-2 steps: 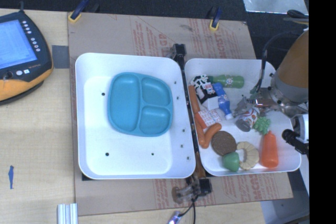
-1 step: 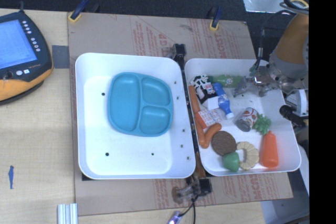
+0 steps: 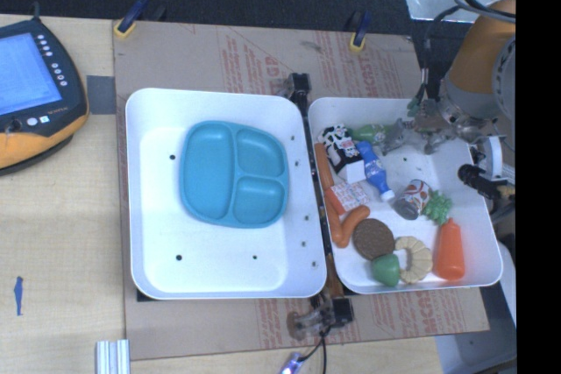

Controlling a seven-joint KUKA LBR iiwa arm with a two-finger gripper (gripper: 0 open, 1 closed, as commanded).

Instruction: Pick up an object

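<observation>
The right bin (image 3: 473, 276) holds several toy foods. A black-and-white cow (image 3: 335, 141) and a blue bottle (image 3: 374, 171) lie near the bin's back left. A long orange carrot (image 3: 323, 175) rests along the left wall. Towards the front are a sausage (image 3: 351, 224), a brown cookie (image 3: 374, 236), a ring-shaped biscuit (image 3: 415, 257) and an orange piece (image 3: 449, 250). A small can (image 3: 411, 198) and a green sprig (image 3: 436, 206) sit in the middle. My gripper (image 3: 429, 127) hangs over the back of this bin, right of the bottle, with nothing seen in it.
The left bin (image 3: 149, 267) bears a blue divided plate (image 3: 234, 174). An orange-cased tablet (image 3: 35, 92) lies on the bench at far left. Clamps (image 3: 130, 17) hold the cardboard at the back edge. The arm's body (image 3: 482, 57) fills the upper right.
</observation>
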